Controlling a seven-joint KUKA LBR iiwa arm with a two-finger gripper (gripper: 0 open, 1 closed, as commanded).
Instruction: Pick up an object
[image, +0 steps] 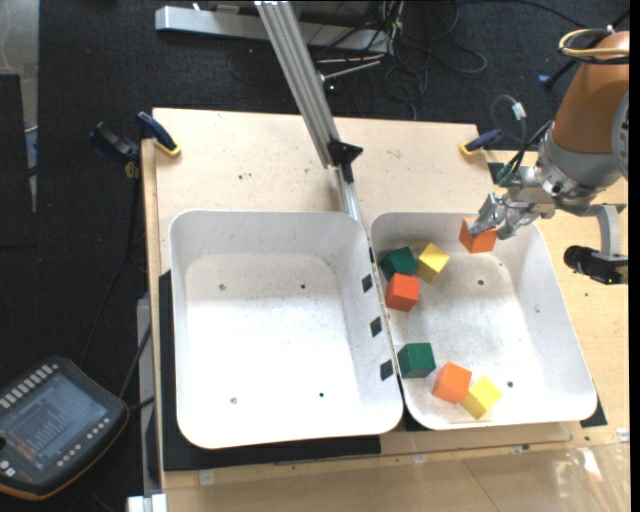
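My gripper (488, 228) hangs over the back right part of the right bin (560, 330), shut on an orange block (478, 238) held above the bin floor. Below it in the same bin lie a green block (400, 262), a yellow block (433, 261) and an orange-red block (403, 291) clustered near the back left. Toward the front sit another green block (415, 359), an orange block (452, 382) and a yellow block (481, 397).
The left bin (200, 300) sits beside the right one, sharing a raised divider. A slanted metal pole (305, 85) crosses the back of the bench. Clamps (160, 135) hold the board's back corners. A pendant (50, 425) lies at the lower left.
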